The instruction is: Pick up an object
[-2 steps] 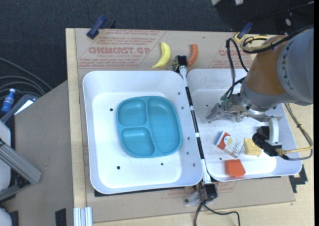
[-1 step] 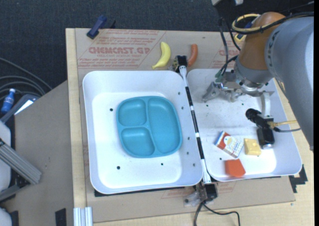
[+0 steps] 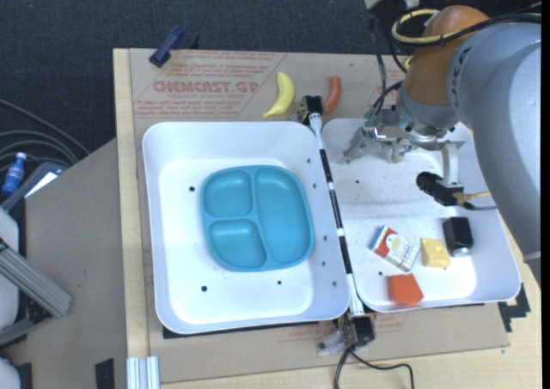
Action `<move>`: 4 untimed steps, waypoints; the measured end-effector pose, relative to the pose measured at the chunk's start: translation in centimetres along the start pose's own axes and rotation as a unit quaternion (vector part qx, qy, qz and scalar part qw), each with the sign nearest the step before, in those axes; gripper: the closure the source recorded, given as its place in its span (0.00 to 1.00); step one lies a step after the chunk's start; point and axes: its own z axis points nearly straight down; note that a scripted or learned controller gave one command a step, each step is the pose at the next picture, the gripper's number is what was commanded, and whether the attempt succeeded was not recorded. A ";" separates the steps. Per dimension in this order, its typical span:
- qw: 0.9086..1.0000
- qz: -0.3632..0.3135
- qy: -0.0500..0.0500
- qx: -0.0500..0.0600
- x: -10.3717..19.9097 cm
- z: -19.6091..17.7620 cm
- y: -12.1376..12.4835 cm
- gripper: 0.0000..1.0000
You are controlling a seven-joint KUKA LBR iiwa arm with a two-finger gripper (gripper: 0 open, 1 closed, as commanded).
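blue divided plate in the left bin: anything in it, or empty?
Empty. The blue plate lies flat in the left bin, and all three of its compartments show bare blue, with no items inside.

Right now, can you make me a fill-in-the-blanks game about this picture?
1. The divided plate in the left bin is coloured ____.
2. The yellow fruit on the bench behind the bins is a ____.
3. The orange block lies in the ____ bin.
4. The plate has ____ compartments.

Answers: blue, banana, right, three.

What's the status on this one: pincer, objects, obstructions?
Pincer over right bin far end, nothing between fingers. Orange block, yellow block, small carton loose at near end. Path unobstructed.
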 end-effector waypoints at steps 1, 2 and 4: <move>1.000 0.001 0.001 0.002 -0.1 0.0 -4.9 0.00; 1.000 0.000 0.000 0.000 0.5 0.0 -0.2 0.00; 1.000 0.000 0.001 0.001 0.3 0.0 -5.9 0.00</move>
